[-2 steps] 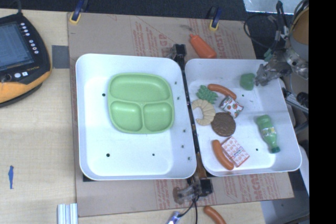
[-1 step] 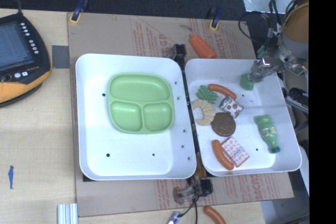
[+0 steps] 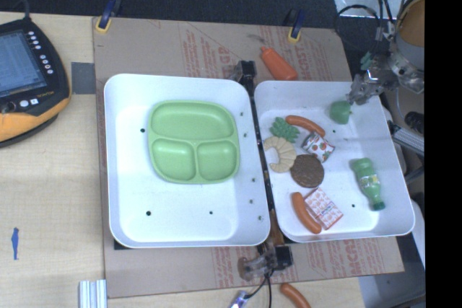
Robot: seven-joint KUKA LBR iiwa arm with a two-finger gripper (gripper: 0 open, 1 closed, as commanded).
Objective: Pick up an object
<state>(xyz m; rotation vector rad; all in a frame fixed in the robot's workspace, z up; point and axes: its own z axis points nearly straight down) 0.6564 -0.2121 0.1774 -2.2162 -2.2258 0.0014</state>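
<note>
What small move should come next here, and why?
Probably lower the gripper slightly toward the small green object in the right bin. The gripper sits at that bin's upper right corner, just above and right of the object, and nothing shows between its tips.

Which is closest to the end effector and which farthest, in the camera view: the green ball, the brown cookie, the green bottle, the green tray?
From the end effector:
1. Green ball, just below it in the right bin.
2. Green bottle, by that bin's right side.
3. Brown cookie, mid-bin; a close call with the bottle.
4. Green tray, left bin.
</note>
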